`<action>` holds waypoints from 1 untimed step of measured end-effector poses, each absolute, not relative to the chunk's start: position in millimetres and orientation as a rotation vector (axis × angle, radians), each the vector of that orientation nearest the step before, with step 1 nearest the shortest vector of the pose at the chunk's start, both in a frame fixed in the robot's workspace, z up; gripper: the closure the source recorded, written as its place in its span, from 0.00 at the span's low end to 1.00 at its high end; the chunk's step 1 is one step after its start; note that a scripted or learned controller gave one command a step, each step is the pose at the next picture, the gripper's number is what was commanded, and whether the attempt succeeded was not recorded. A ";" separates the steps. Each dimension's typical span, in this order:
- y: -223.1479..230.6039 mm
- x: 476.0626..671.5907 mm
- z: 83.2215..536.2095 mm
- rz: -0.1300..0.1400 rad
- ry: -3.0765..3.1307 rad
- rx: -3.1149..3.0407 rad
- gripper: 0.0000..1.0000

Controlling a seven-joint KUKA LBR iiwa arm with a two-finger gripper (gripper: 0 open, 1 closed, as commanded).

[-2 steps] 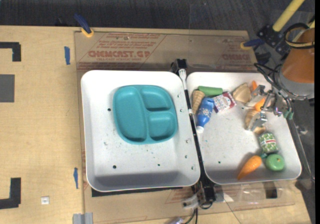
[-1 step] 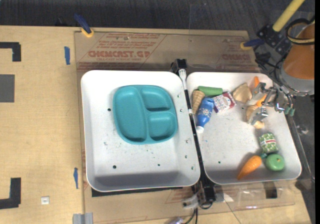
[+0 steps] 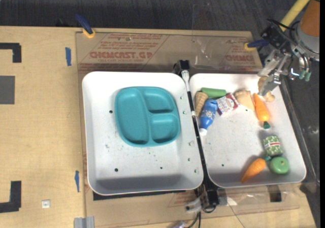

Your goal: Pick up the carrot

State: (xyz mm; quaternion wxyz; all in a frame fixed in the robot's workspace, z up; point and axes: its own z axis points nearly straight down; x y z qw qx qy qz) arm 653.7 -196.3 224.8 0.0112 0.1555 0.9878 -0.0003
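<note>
Lying in the right bin near its far right wall, the carrot points toward the gripper, which hovers at its upper end; claw state cannot be determined. A second carrot lies beside a green apple.

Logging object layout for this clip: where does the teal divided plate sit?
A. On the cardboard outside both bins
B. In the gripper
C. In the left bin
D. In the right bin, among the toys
C: the plate lies flat in the left bin, while the carrots and other toys sit in the right bin.
</note>
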 end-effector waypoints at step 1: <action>-197.3 650.4 217.6 0.000 3.094 0.491 0.00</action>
